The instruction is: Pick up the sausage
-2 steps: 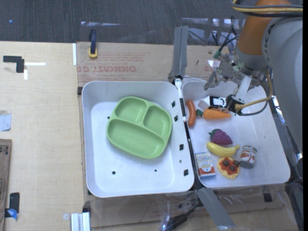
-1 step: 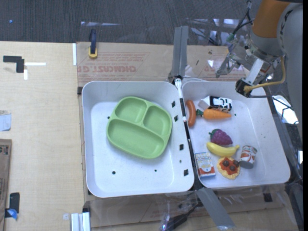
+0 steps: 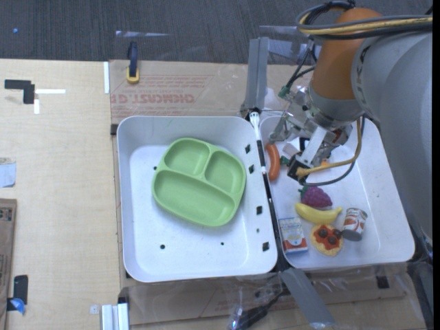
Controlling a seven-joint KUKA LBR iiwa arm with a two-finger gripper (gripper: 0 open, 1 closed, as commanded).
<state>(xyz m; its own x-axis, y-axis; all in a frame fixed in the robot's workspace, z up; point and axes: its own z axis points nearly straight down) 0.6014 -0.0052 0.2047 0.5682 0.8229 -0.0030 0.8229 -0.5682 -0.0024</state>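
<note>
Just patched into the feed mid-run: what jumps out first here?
The grey arm with its orange band looms over the right bin. A bright green divided plate sits in the left bin. The orange sausage lies by the right bin's left wall, with purple grapes and a banana nearer the camera.

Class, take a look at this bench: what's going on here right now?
A robot arm reaches into the right bin, its gripper low beside the sausage, which lies along that bin's left wall, apparently not lifted. Grapes, a banana, a can, a toy pizza and a small carton sit nearer the front. The left bin holds a green divided plate.
</note>
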